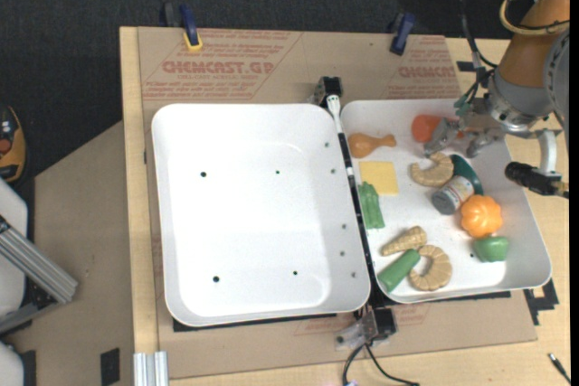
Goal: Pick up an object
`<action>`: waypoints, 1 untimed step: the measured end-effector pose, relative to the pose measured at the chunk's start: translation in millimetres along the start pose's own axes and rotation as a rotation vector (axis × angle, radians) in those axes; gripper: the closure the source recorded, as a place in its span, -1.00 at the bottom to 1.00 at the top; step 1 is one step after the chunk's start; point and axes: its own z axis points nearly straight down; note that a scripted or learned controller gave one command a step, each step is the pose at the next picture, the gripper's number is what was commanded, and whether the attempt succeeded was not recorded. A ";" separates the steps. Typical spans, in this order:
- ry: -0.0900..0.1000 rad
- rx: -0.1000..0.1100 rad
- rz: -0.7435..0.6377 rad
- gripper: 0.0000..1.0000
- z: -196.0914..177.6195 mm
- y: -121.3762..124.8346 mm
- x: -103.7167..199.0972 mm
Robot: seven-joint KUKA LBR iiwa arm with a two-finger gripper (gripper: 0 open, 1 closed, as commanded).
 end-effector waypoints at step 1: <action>-0.017 -0.010 -0.004 -1.00 3.5 1.6 86.1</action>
